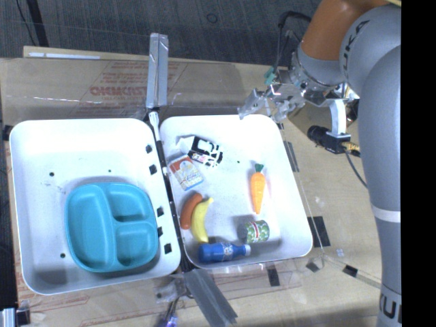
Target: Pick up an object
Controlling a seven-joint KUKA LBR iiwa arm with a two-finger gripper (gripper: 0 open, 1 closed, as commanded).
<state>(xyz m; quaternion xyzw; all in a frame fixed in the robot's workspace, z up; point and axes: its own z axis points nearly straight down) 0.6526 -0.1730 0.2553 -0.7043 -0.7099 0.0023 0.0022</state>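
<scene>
The right bin (294, 203) holds several small things: a black and white toy car (205, 150), a small printed packet (186, 174), an orange carrot (257, 189), a yellow banana (199, 221) beside a red-orange sausage (190, 209), a green can (257, 231) and a blue bottle (223, 251) lying on its side. My gripper (260, 105) hangs above the bin's far right corner, clear of all of them, with nothing visible between its fingers.
The left bin (34, 148) carries a blue divided tray (109, 227). A metal post (157, 70) rises at the back between the two bins. The grey arm (371, 114) fills the right side, with a black cable beside it.
</scene>
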